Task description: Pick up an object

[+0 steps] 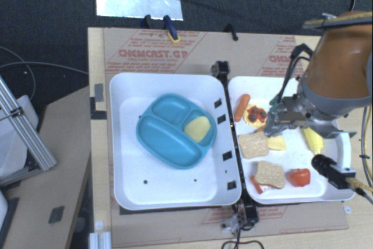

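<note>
In the right bin point(274, 86) lie several toy foods: a sausage point(241, 107), a small pizza piece point(255, 115), two bread slices point(253, 145) point(271, 174), a yellow cheese piece point(277, 143), a yellow banana-like piece point(313, 139) and a red tomato point(299, 177). My gripper point(274, 125) hangs low over the middle of this bin, between the pizza piece and the cheese piece. Nothing shows between its fingers.
The left bin point(125, 96) holds a blue divided plate point(169, 131) with a pale yellow piece point(198, 128) in its right compartment. A black divider with clips point(227, 125) runs between the bins. My arm covers the right bin's far right side.
</note>
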